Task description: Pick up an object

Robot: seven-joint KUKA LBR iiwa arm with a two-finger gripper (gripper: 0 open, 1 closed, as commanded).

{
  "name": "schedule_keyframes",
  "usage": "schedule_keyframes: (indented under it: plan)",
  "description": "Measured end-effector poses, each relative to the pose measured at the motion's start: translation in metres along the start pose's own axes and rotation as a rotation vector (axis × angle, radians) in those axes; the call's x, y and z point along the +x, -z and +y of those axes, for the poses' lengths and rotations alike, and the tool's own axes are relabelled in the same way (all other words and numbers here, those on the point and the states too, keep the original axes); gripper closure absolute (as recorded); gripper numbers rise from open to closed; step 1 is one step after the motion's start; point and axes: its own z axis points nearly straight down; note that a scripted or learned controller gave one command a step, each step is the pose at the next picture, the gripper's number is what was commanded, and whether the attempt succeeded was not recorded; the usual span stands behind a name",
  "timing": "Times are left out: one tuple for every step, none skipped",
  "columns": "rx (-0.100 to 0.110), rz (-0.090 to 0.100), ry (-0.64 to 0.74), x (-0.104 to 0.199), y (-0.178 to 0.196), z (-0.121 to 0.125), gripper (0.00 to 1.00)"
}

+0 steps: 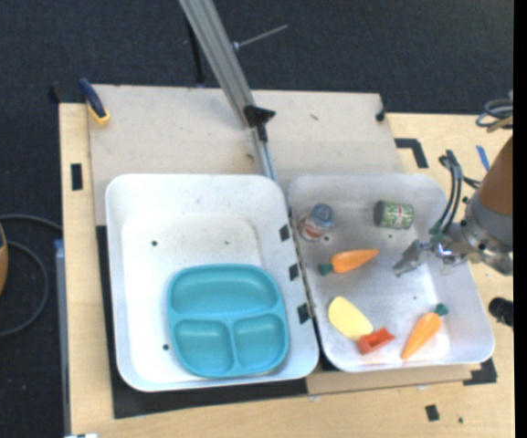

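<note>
My gripper [407, 257] hangs over the right bin [469, 286], reaching in from the right, open with nothing between its fingers. A small orange carrot [353, 260] lies just to its left, apart from it. A green can [395, 213] lies on its side behind the gripper. A small bottle with a blue cap [316, 220] stands at the bin's back left. Near the front lie a yellow lemon [347, 317], a red piece [375, 339] and a second carrot [422, 333].
The left bin [144, 217] holds a teal divided plate [229, 319]. A grey metal rail [226, 62] slants down from the back to the gap between the bins. Cables hang by the arm at the right.
</note>
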Motion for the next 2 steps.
schedule_keyframes:
  plan:
    - [-0.007, -0.002, -0.001, -0.001, 0.014, 0.001, 1.00]
    - [-0.009, -0.002, 0.005, 0.000, 0.078, 0.006, 1.00]
